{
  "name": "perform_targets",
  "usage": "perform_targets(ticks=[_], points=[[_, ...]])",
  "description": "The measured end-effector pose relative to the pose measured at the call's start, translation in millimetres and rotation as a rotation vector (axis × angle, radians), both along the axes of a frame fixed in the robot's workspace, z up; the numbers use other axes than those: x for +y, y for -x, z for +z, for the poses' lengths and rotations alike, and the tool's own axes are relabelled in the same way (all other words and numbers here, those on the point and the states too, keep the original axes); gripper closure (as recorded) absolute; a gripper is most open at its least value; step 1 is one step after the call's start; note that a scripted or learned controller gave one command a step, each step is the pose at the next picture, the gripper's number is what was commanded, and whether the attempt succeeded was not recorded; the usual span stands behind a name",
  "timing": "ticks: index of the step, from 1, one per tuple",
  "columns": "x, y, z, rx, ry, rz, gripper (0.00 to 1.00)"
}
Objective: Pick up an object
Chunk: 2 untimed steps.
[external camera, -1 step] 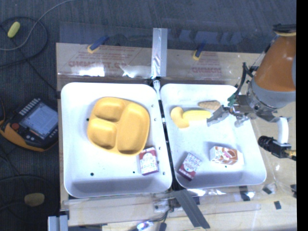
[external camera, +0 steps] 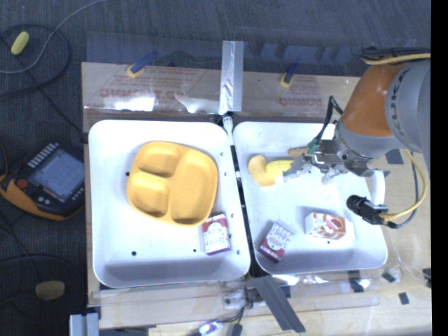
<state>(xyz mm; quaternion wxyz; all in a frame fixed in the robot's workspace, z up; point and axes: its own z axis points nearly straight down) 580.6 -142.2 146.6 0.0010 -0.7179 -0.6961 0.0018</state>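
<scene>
My gripper (external camera: 313,165) hangs over the upper middle of the right bin (external camera: 364,257), just right of a yellow banana-shaped toy (external camera: 266,170) that lies near the bin's left wall. The toy's right end sits by the gripper's left side. Below it, a white and red carton (external camera: 326,225) lies towards the bin's right and a dark red packet (external camera: 276,241) lies near the front left. The left bin (external camera: 112,257) holds a yellow divided plate (external camera: 172,181) and a small red box (external camera: 215,234) at its front right.
A metal divider (external camera: 232,68) stands behind where the two bins meet. Black and yellow cable (external camera: 392,215) hangs off the arm over the right bin's right edge. A handheld pendant (external camera: 45,180) lies on the floor at the left.
</scene>
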Motion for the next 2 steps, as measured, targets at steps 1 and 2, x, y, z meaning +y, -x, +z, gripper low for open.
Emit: perform_targets(ticks=[1,2], points=[[-21,-19,-57,-0.012,0.002,0.094,0.00],[39,-68,-57,-0.014,0.002,0.191,0.00]])
